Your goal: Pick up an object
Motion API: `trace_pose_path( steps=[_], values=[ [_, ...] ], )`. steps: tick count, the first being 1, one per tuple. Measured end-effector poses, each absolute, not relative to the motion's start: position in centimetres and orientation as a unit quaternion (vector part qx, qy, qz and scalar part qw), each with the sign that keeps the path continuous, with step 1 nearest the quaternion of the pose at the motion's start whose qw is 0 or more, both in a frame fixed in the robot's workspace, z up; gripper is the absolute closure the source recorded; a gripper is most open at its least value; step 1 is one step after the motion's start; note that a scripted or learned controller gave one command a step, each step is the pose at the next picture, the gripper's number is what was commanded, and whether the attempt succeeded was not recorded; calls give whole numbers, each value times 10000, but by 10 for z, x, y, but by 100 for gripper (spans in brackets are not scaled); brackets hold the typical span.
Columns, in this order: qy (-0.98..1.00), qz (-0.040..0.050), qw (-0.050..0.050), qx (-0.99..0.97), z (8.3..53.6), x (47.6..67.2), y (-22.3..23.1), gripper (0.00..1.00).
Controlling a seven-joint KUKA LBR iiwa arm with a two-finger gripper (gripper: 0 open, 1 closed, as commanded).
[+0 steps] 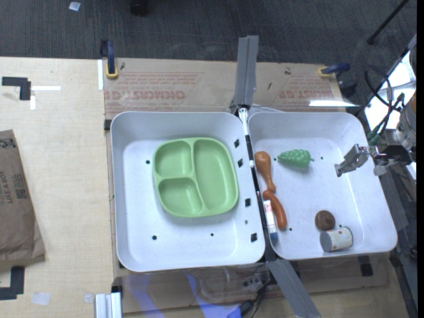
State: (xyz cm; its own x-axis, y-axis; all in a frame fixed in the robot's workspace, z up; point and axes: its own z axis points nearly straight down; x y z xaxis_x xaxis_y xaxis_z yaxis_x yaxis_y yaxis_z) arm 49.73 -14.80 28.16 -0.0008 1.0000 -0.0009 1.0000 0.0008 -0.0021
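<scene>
Green grape bunch (pixel 295 158) lies far side of right bin (pixel 371 207), well left of gripper (pixel 350 160); fingers look parted, holding nothing, I judge. Risk: bumpy rounded toy slips out, or descent lands beside it on bare floor

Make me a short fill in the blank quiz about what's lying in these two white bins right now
1. The green three-compartment plastic plate lies in the ____ white bin.
2. The bumpy green plastic grape bunch lies in the ____ white bin.
3. The round brown ball-like object sits right beside a small ____ cylindrical can.
4. The gripper hovers over the ____ bin.

Missing words: left; right; white; right
</scene>
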Motion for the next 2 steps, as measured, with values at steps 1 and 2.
trace_pose_path(
  steps=[1,2],
  values=[
    [-7701,10,11,-6380,186,572,-139,0],
    [-7235,1,-2,-6903,92,604,-113,0]
  ],
)
